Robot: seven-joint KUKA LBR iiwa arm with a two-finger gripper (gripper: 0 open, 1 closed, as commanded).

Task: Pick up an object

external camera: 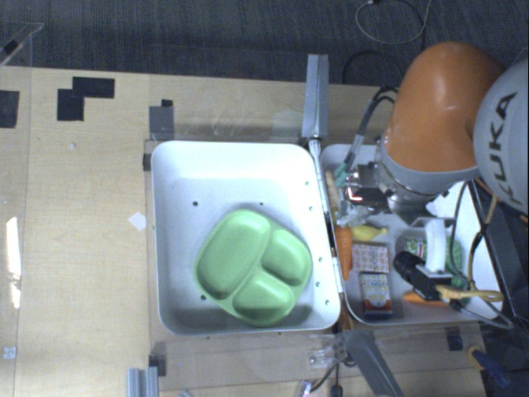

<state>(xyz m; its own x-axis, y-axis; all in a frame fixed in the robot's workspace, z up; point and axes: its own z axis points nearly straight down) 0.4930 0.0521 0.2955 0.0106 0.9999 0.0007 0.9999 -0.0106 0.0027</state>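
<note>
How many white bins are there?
2. The left bin holds a green plate. The right bin is full of small things, and the arm covers much of it, so more could be hidden there.

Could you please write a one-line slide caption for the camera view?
KUKA arm reaches over the cluttered right bin; a green tray lies in the left bin.
</note>
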